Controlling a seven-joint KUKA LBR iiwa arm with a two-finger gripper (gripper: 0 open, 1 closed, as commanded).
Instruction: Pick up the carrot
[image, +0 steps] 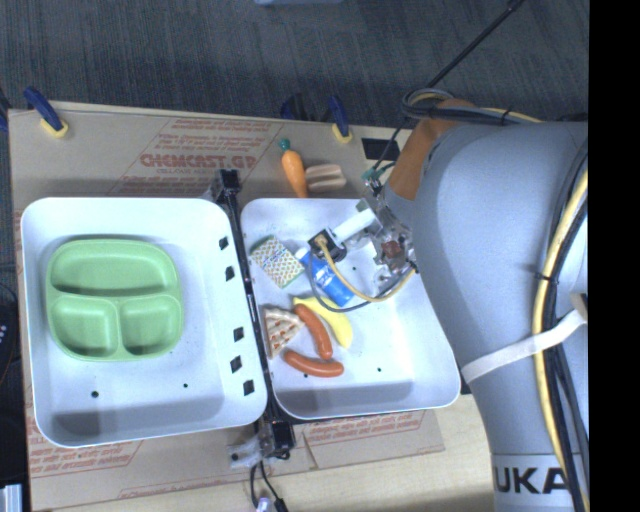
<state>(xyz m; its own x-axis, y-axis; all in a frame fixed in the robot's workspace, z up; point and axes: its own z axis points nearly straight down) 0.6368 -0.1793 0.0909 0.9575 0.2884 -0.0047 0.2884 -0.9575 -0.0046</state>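
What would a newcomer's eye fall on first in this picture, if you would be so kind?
Most likely the large grey arm reaching in from the right, its tool low over the right white bin above a blue packet. Next, the pale green divided plastic tray lying in the left white bin. The small orange carrot lies outside both bins, on the cardboard behind the right one.

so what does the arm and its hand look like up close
The arm is bulky, smooth and grey, with an orange band near the wrist and partial white lettering low down. A yellow cable loops by the small metallic hand, and thin dark cables run off above.
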